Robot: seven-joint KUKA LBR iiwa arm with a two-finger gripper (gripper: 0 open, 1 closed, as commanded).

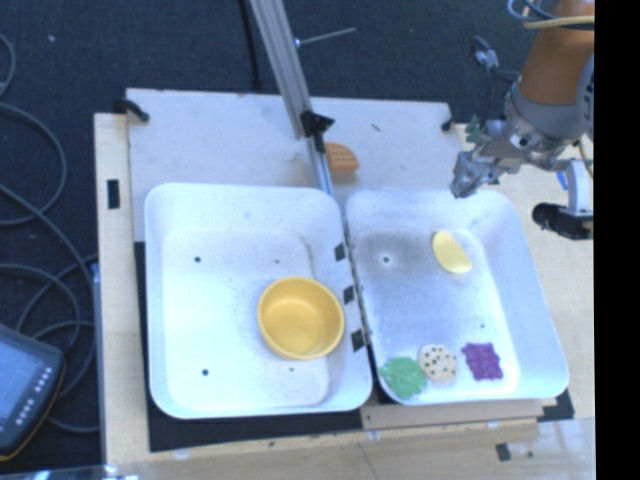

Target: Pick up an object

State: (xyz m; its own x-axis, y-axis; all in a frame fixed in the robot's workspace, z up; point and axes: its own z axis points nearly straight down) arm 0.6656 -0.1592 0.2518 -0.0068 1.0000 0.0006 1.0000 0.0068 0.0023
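A yellow bowl (301, 317) sits in the left bin (180, 228), toward its right side. In the right bin (525, 298) a small flat yellow piece (451, 252) lies near the back. Along that bin's front edge lie a green piece (403, 376), a pale speckled round piece (436, 362) and a purple piece (483, 360) in a row. My gripper (465, 184) hangs over the back right corner of the right bin, above and apart from the yellow piece. Nothing shows between its tips.
A slanted metal pole (285, 68) rises from the seam between the bins at the back. An orange object (341, 158) lies on the bench behind the bins. Cables and a tablet (20, 388) lie on the floor at the left.
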